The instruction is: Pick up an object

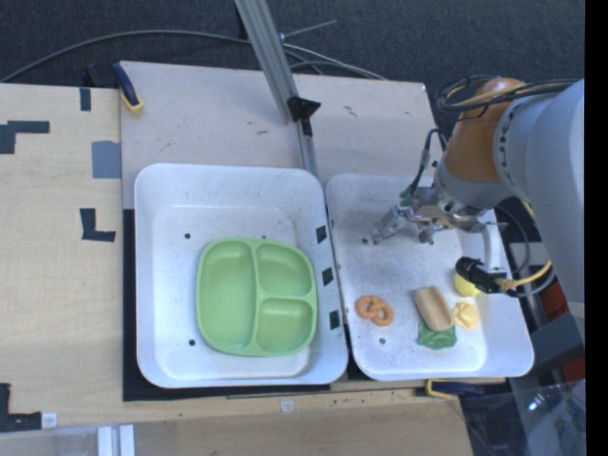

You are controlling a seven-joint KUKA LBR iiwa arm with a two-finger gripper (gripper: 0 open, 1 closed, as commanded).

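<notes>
- Candidate objects lie in the right bin (380, 354), all toward its near edge: an orange pretzel-shaped piece (374, 310), a tan bread-roll-shaped piece (432, 308), a small green leafy piece (437, 336) touching the roll's near end, and a pale yellow chunk (465, 314) just right of the roll.
- A brighter yellow item (467, 279) sits at the right rim of that bin, partly behind a black cable; its shape is unclear.
- Gripper (387, 231) is over the far half of the right bin, well apart from the pretzel and the roll. Fingers are small and blurred; I cannot tell whether they are spread or closed. Nothing is seen between them.
- Arm (513, 150) comes in from the right, with the orange band above the wrist and cables trailing along the bin's right side.
- Left bin (161, 198) holds a light green divided plate (256, 295) with three compartments, lying flat toward the near right part of the bin.
- A grey metal post (271, 50) slants across the bench beyond the bins, ending at a black clamp near the seam between them.
- Both bins rest side by side, rims touching.
</notes>
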